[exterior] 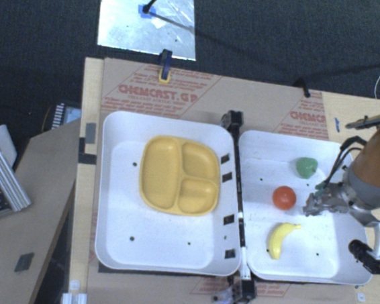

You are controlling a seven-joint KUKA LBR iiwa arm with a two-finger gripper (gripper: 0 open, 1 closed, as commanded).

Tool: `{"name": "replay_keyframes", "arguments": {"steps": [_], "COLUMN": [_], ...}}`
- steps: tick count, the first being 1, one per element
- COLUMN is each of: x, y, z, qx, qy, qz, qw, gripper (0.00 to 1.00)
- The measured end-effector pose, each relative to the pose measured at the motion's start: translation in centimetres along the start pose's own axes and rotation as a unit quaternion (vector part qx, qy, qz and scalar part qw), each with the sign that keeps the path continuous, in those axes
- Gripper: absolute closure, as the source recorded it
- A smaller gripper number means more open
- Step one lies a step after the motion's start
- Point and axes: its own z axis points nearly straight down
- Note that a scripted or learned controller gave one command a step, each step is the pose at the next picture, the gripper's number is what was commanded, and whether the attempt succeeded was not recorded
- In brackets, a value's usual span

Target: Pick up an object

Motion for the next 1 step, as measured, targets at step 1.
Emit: {"name": "replay_keyframes", "arguments": {"steps": [1], "x": [0.05], "y": [-0.17], "z": [-4.33], "qx": [-0.001], "qy": [0.0], "qz": [-0.002], "qw": [1.0], "gripper": [1.0]}}
